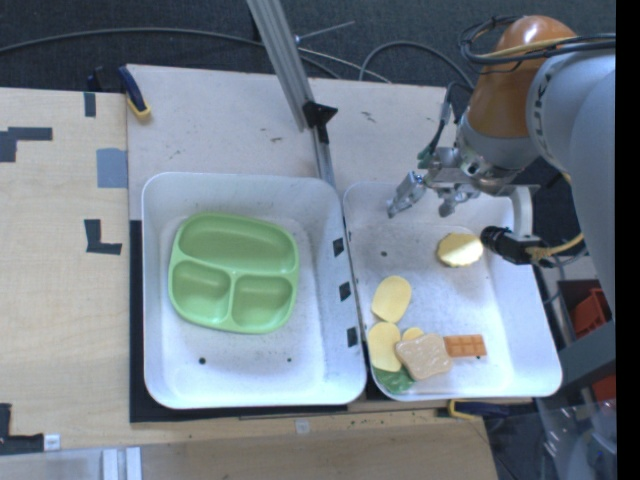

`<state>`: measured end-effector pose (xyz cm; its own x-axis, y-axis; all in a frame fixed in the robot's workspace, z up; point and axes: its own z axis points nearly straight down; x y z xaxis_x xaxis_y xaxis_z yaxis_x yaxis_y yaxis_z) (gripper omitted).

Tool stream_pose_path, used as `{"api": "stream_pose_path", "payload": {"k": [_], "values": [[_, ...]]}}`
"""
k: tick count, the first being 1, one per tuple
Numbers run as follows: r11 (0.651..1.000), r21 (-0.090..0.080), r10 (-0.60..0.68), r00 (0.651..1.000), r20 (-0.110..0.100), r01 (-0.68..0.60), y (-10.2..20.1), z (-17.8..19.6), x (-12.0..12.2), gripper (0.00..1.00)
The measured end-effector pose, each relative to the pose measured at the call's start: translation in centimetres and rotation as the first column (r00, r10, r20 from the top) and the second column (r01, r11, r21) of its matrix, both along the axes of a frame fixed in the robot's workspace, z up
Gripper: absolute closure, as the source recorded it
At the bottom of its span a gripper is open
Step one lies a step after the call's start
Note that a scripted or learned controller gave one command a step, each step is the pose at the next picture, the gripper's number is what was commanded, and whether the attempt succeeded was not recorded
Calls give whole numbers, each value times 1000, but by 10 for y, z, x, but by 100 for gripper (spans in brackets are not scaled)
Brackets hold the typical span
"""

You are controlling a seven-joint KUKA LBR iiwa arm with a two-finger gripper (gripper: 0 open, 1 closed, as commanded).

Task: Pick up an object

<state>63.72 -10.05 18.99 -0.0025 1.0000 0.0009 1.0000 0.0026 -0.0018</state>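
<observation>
The gripper (425, 198) hangs over the far end of the right bin (520, 368), its two fingers spread with nothing between them. Bare white floor lies below it, toward the divider. Just beside it, nearer the arm, lies a round yellow food piece (460, 250). At the near end cluster two yellow slices (391, 298), a toast piece (425, 355) and an orange wafer (464, 347). The left bin (160, 368) holds a green divided plate (235, 272). No writing is readable.

Pale wood bench (60, 298) (taped), dark floor (420, 8) behind
</observation>
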Motion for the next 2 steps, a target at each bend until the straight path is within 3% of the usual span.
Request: {"api": "stream_pose_path", "payload": {"k": [1, 2], "values": [[1000, 0, 0, 1000, 0, 0, 0, 0, 0, 0], [1000, -1, 0, 1000, -4, 0, 9, -53, -7, 0]]}}
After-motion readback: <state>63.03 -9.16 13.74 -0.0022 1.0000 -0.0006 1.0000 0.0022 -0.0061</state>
